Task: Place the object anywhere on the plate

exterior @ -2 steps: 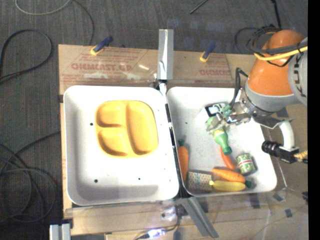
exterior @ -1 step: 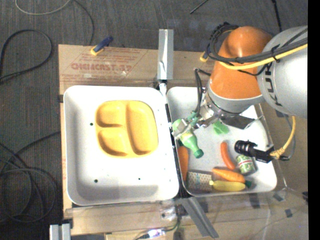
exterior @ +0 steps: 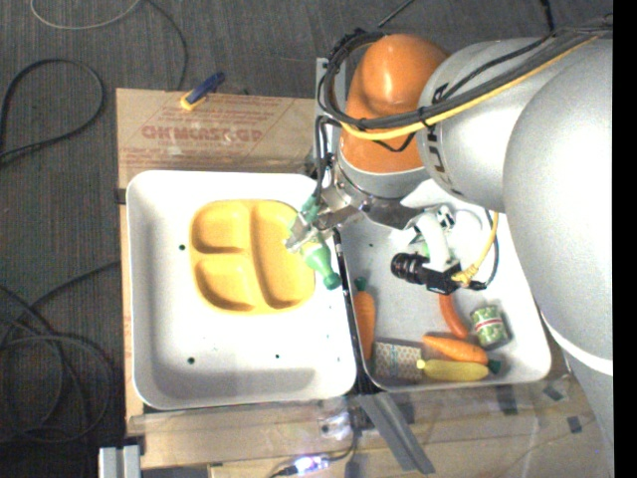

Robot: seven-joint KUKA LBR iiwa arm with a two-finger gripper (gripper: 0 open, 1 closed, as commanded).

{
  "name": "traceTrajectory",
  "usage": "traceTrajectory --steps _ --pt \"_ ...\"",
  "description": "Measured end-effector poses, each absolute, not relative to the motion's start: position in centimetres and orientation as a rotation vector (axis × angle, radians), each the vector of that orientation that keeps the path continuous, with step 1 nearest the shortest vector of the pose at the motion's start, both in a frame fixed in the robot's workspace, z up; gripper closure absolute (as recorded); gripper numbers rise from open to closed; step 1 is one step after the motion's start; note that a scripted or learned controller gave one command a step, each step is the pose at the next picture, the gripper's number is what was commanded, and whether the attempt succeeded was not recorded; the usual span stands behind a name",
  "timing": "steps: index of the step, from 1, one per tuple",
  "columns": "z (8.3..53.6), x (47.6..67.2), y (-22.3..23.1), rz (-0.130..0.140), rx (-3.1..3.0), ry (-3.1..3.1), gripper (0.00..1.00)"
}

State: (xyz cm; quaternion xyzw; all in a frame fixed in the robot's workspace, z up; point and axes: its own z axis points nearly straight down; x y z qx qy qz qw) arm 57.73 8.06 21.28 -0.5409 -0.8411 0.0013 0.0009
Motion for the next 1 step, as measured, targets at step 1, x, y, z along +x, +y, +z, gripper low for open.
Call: traceTrajectory --steps 1 --pt "21.32 57.75 8.06 0.003 -1.699 -2.641 0.00"
